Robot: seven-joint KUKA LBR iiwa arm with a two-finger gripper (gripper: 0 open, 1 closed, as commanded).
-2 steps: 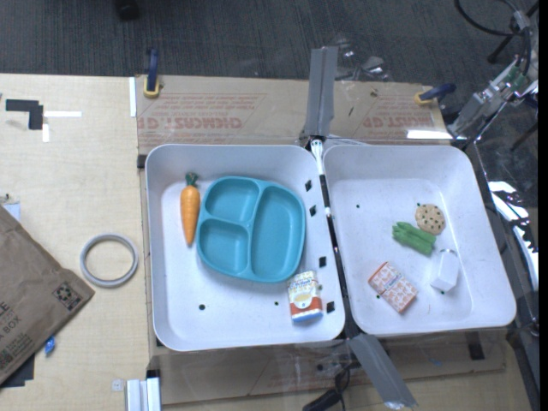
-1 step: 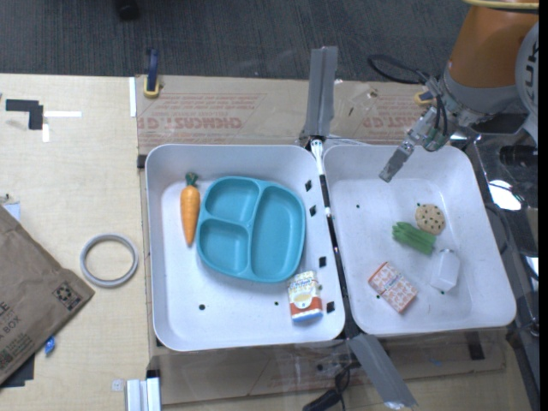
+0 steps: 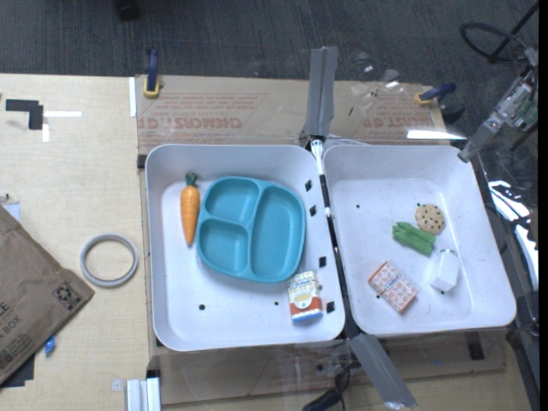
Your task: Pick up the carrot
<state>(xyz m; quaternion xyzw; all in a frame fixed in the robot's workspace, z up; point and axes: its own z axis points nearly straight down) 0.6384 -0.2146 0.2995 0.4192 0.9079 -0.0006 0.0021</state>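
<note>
The carrot (image 3: 189, 213), orange with a small green top, lies lengthwise in the left bin (image 3: 163, 315) near its left wall. It sits just left of a teal divided plate (image 3: 253, 229) without touching it. My gripper (image 3: 499, 120) hangs far off, above the far right corner of the right bin (image 3: 488, 315), with nothing seen in it.
A small printed carton (image 3: 304, 299) stands by the left bin's front right corner. The right bin holds a cookie (image 3: 430, 218), a green pod (image 3: 413, 237), a white piece (image 3: 444, 272) and a pink wafer (image 3: 393, 286). A tape ring (image 3: 109, 259) and a cardboard box (image 3: 30, 302) lie on the bench at left.
</note>
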